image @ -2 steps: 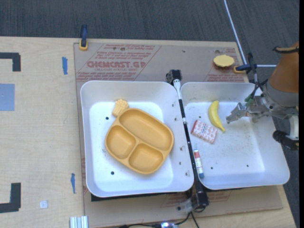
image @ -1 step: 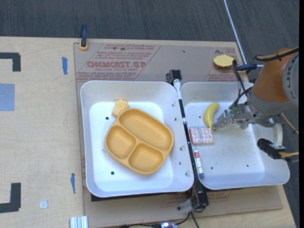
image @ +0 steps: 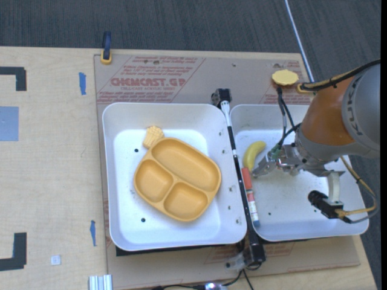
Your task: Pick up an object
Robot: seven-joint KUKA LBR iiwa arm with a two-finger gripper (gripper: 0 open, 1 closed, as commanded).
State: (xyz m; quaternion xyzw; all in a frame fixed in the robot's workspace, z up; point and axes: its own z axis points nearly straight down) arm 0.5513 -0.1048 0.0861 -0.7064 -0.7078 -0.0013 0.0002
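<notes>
1. Step in hand, by judgement: approach before the grasp, nothing lifted yet.
2. Gripper (image: 264, 167) low inside the right bin (image: 284, 213), centre-right of frame, reaching in from the right edge, tip pointing left.
3. Open or closed: cannot tell from this angle. Nothing seen gripped.
4. Likeliest target: banana (image: 254, 153), lying in the upper-left part of the right bin, just beside the gripper tip, up and left of it. Touching or barely apart: cannot tell.
5. Also close by: marker (image: 248, 193), red and white, lying along the right bin's left wall, below the banana and lower left of the gripper.
6. In the left bin (image: 124, 150), centre of frame: yellow divided plate (image: 176, 179), with a small yellow corn-like piece (image: 152, 136) at the plate's upper-left edge. Both well apart from the gripper, so probably not the pick here.
7. Next move calls for: centring over the banana's middle, lining up across its narrow width rather than along the curve, then closing on it and lifting straight up, clear of the bin wall.
8. Watch for: curved, smooth skin likely to roll or slip under an off-centre squeeze. Little room on the left, with bin wall and marker near. Risk of shoving the banana against the wall instead of catching it.
</notes>
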